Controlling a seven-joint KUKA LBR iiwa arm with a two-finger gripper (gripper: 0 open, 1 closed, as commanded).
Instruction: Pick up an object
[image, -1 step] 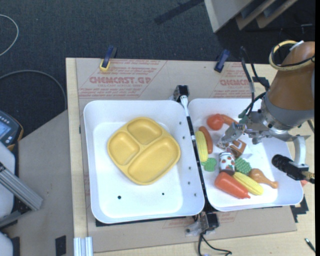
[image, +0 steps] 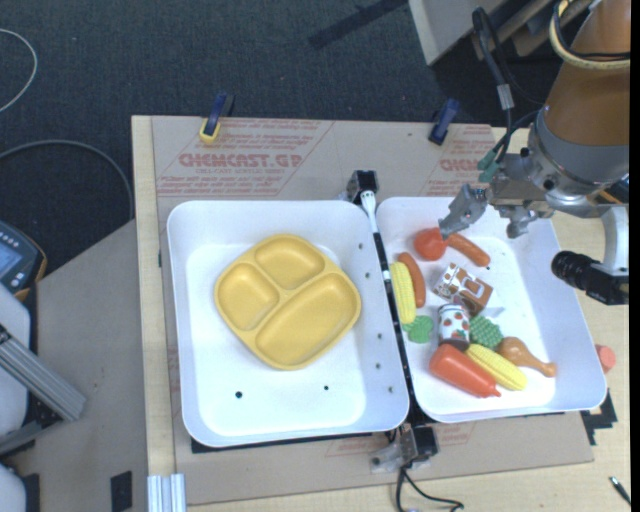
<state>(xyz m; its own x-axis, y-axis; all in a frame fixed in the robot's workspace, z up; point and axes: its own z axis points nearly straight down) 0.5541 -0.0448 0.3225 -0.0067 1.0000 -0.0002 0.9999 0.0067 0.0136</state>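
Arm (image: 590, 90) entering from upper right of right bin (image: 570, 330), orange band uppermost, grey wrist below it, tilted down toward that bin's far edge. Gripper (image: 492, 208) hanging above the right bin's far-left corner, fingers spread wide, nothing between them. One finger (image: 463, 212) angled down-left, tip just above a small red tomato-like piece (image: 430, 243); other finger (image: 520, 222) shorter in view, over the bin's far rim.

Toy food crowded in the right bin. Red piece near far-left corner of that bin, an orange sausage (image: 470, 250) just beside it toward the bin's middle. Corn cob (image: 403, 292) with a hot dog (image: 414, 280) touching it, along the bin's left wall. Brown-and-white block (image: 463, 288) near the bin's centre. Green piece (image: 420, 329) and patterned can-like item (image: 453, 322) just nearward of centre. Carrot (image: 462, 370), second corn (image: 496, 366) and drumstick (image: 526, 355) at the bin's near side, bunched together.

Left bin (image: 200, 380) touching the right bin's left wall, carrying a yellow divided plate (image: 288, 300). Both bins on the cardboard-covered surface (image: 300, 160).
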